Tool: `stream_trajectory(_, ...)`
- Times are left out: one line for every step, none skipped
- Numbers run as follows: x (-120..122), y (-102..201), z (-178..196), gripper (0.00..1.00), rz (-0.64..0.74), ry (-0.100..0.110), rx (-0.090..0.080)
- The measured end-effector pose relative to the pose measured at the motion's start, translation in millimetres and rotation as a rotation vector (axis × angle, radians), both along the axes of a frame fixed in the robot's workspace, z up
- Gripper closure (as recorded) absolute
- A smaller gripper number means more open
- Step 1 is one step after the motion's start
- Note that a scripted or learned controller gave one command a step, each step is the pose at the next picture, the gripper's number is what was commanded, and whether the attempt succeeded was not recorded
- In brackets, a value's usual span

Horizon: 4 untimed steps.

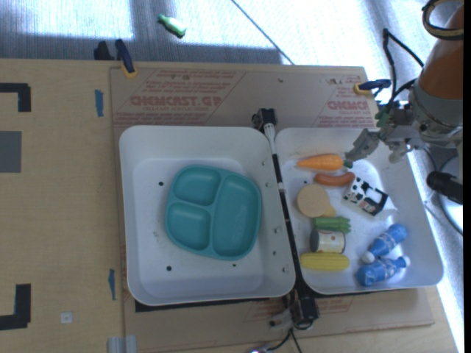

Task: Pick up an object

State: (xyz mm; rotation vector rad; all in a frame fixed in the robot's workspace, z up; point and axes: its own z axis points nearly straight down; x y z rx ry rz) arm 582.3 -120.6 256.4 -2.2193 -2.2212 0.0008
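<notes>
so the gripper (358, 150) hangs over the far edge of the right bin (430, 267), just right of the carrot (321, 162), with nothing between its fingers. can't tell if the claw is spread or pressed together from this angle, too small and blurry. the carrot lies on its side at the far left of that bin, touching the sausage (335, 179) just nearer. it looks like a toy, so i'd guess light, stiff, a bit slick and rolly. i'd grab it across the fat middle. the left bin (140, 197) holds a teal divided plate (213, 212).
</notes>
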Motion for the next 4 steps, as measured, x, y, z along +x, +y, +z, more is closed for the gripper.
stream_trajectory(-17.7,-36.1,-137.3,0.0,0.06,-0.017,-0.006)
stream_trajectory(-1.1,-44.2,-146.0,0.0,0.192,-0.031,-0.016)
stream_trajectory(1.0,-45.5,-133.2,1.0,0.19,-0.038,-0.02)
stream_trajectory(2.2,34.9,-16.7,1.0,0.111,-0.005,0.0)
